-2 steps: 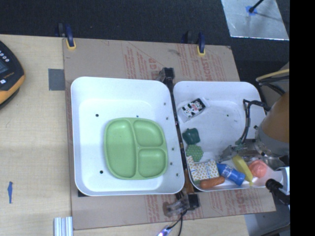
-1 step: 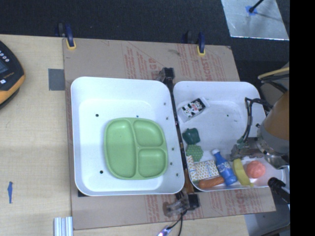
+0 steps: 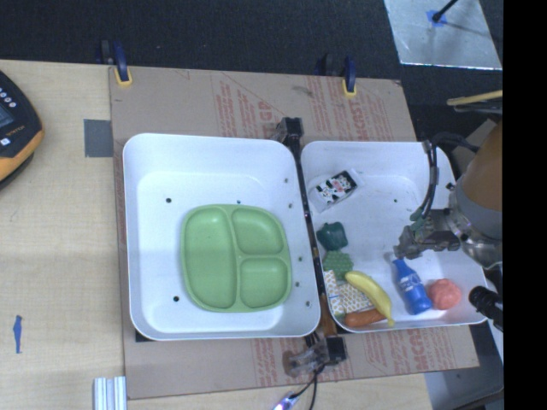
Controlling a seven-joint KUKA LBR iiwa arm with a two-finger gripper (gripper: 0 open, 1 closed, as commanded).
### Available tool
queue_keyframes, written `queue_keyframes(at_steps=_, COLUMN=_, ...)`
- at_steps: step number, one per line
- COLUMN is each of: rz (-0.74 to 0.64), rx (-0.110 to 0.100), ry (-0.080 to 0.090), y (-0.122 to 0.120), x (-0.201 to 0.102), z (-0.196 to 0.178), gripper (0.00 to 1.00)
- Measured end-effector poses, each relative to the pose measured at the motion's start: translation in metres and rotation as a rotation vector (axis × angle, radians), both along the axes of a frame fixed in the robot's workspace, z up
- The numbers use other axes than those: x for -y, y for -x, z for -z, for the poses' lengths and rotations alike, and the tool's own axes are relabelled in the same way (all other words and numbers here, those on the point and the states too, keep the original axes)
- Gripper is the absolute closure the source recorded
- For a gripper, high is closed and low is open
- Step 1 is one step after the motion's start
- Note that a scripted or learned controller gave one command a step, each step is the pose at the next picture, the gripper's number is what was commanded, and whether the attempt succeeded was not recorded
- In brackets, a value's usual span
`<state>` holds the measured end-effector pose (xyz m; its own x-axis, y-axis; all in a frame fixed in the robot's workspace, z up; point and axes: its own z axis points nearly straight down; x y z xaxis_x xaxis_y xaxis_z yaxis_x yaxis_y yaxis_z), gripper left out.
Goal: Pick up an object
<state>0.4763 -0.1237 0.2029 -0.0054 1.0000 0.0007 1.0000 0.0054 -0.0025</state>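
The right bin (image 3: 376,165) holds several small objects. A blue bottle (image 3: 410,286) lies near the front right, with a pink ball (image 3: 444,293) beside it. A yellow banana (image 3: 370,293) and an orange-red piece (image 3: 366,318) lie along the front wall. A dark green block (image 3: 332,235) and a green bumpy toy (image 3: 337,263) sit at the left side, above a patterned cloth (image 3: 343,297). A black-and-white card (image 3: 333,188) lies toward the back. My gripper (image 3: 416,244) hangs low over the bin's right side, just above the blue bottle's top.
The left bin (image 3: 154,178) holds a green divided plate (image 3: 236,257). A yellow-and-black device (image 3: 15,135) sits at the bench's far left edge. Blue clamps (image 3: 349,75) pin the cardboard at the back. Cables run along the arm at the right.
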Motion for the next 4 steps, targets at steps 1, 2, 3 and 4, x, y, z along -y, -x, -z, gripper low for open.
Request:
queue_keyframes(at_steps=1, rz=0.001, rx=-0.001, ry=0.000, y=0.000, x=0.000, z=0.000, gripper=0.00)
queue_keyframes(at_steps=2, rz=0.002, rx=-0.002, ry=0.000, y=0.001, x=0.056, z=0.104, gripper=0.00)
queue_keyframes(at_steps=3, rz=0.002, rx=0.001, ry=0.001, y=-0.066, x=0.089, z=0.111, gripper=0.00)
queue_keyframes(at_steps=4, rz=0.000, rx=-0.002, ry=0.000, y=-0.009, x=0.068, z=0.112, gripper=0.00)
